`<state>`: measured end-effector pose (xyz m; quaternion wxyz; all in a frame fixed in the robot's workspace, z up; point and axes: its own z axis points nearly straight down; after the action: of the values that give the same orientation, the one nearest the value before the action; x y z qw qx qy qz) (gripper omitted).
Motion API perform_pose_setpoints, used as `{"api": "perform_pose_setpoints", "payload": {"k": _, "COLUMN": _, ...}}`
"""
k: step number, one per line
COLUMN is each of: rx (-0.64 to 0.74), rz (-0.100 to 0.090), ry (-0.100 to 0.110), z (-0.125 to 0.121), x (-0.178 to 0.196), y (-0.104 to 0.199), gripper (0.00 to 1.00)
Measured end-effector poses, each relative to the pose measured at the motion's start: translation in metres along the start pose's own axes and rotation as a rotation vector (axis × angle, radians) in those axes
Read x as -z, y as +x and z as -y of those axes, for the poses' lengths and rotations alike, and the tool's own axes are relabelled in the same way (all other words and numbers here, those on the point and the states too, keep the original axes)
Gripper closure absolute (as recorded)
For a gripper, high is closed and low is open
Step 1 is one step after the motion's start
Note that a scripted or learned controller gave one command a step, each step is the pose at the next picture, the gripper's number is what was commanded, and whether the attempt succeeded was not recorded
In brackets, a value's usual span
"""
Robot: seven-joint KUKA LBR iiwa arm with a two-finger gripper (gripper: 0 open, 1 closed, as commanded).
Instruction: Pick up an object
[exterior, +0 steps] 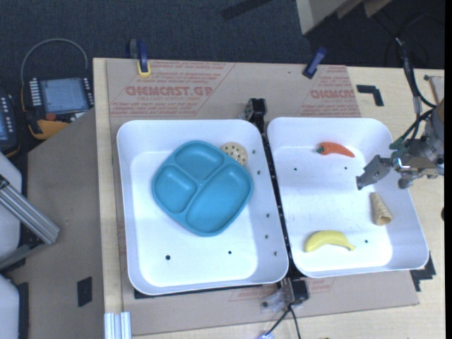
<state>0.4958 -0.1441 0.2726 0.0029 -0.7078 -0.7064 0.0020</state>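
Observation:
The right bin (402, 256) holds three objects: an orange-red chilli (335, 149) at the back, a beige cone (381, 208) near the right wall, and a yellow banana (328, 241) at the front. My gripper (387, 177) hovers over the right bin's right side, just behind the cone and to the right of the chilli. Its fingers are spread open with nothing between them. In the left bin (141, 260) lies a blue divided plate (203, 187), with a round cookie (234, 152) at its back right edge.
The two bins sit side by side on a cardboard-covered bench (212, 83), joined by black clips at the back (256, 109) and front (296, 289). Cables and the arm's wrist (431, 147) hang at the right edge. A pendant with a screen (62, 94) lies at the far left.

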Motion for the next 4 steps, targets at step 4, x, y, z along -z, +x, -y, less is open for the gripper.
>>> {"api": "perform_pose_setpoints", "payload": {"k": 4, "rx": 0.002, "rz": -0.002, "ry": 0.001, "z": 0.003, "x": -0.165, "y": 0.001, "gripper": 0.0}}
